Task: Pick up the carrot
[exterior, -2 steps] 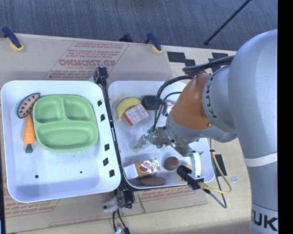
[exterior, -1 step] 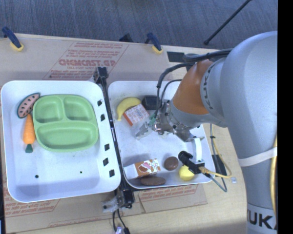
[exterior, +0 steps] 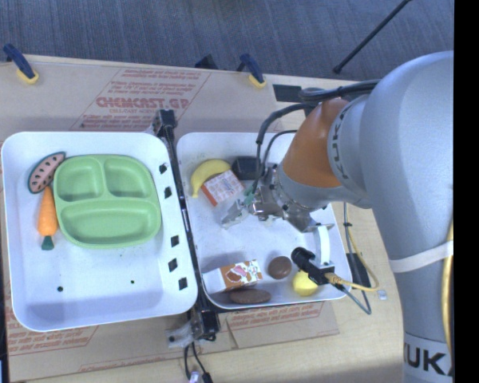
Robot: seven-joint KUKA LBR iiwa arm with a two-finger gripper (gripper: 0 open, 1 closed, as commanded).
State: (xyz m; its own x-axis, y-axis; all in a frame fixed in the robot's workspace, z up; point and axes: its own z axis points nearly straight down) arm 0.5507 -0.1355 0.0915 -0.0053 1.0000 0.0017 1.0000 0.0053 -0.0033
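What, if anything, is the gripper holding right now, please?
Nothing that can be seen: the gripper is in the right bin, and the carrot lies untouched in the left bin.

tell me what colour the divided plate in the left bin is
Light green. The divided plate shows plainly in the camera view, beside the orange carrot.

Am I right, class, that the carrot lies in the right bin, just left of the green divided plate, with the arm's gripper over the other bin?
Not quite. The camera view shows the carrot in the left bin, not the right one. The rest stands: it lies just left of the green divided plate, and the gripper is over the other bin, the right bin.
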